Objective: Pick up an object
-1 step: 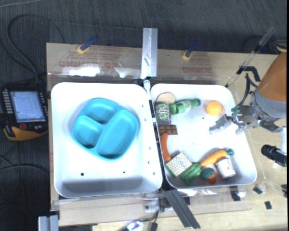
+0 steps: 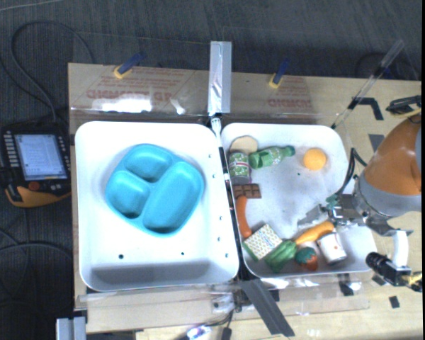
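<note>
The right bin (image 2: 290, 190) holds several toy foods. An orange ball (image 2: 314, 160) lies at the back, with a green bottle (image 2: 271, 156) and a small can (image 2: 239, 164) to its left. A chocolate bar (image 2: 245, 190) and a long orange piece (image 2: 242, 218) lie along the left wall. At the front sit a checked box (image 2: 261, 241), a green pepper (image 2: 282, 252), a red fruit (image 2: 307, 258), an orange wedge (image 2: 313, 232) and a white can (image 2: 332, 247). My gripper (image 2: 331, 211) is low over the bin's right front, just above the orange wedge and white can.
The left bin (image 2: 92, 211) carries a blue divided plate (image 2: 154, 188). A handheld control pendant (image 2: 32, 163) lies off the bench at the left. A metal post (image 2: 219, 76) stands behind the bins' shared wall. The arm's orange band (image 2: 404, 163) overhangs the right bin's right rim.
</note>
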Robot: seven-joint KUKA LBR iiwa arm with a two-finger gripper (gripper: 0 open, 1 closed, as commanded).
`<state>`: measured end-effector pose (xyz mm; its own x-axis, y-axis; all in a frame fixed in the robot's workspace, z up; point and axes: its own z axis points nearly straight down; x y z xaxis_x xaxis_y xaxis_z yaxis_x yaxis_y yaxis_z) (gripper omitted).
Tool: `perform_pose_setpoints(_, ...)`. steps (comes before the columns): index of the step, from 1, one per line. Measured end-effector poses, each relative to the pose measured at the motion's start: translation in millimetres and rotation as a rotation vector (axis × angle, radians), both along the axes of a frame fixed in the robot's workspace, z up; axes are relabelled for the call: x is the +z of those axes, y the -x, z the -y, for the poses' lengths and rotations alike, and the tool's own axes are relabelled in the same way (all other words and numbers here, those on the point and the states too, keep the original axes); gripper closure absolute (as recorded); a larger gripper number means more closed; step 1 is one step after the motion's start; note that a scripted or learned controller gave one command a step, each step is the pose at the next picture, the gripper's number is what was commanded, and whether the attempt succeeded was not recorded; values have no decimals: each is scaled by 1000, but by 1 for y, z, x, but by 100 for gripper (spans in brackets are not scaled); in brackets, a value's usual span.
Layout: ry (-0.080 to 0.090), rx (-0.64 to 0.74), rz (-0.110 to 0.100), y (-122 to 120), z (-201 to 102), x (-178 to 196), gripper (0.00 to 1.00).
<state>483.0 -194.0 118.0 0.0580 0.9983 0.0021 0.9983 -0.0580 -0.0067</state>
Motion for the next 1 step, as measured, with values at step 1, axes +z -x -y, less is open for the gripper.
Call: perform_pose_setpoints(1, 0, 250, 11, -12, 9, -28, 0)
